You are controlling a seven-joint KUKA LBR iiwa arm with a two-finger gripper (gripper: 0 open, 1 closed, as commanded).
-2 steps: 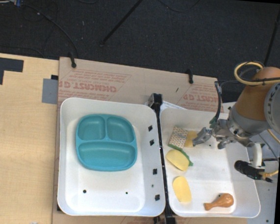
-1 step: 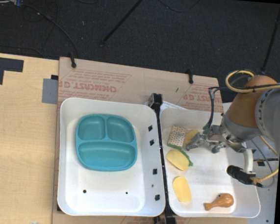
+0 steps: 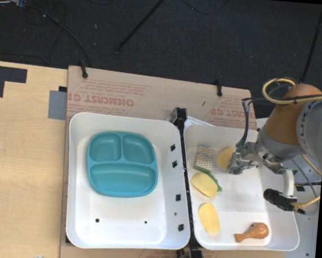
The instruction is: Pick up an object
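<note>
Camera view is showing us hovering the gripper (image 3: 236,164), whose state we cannot tell, beside a yellow round piece (image 3: 225,157) in the right bin (image 3: 286,237), and we are risking nudging it against the bin wall.

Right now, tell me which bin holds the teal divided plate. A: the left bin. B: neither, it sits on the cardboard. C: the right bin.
A: the teal plate lies flat inside the left bin, while the right bin holds the yellow pieces and the gripper.
</note>
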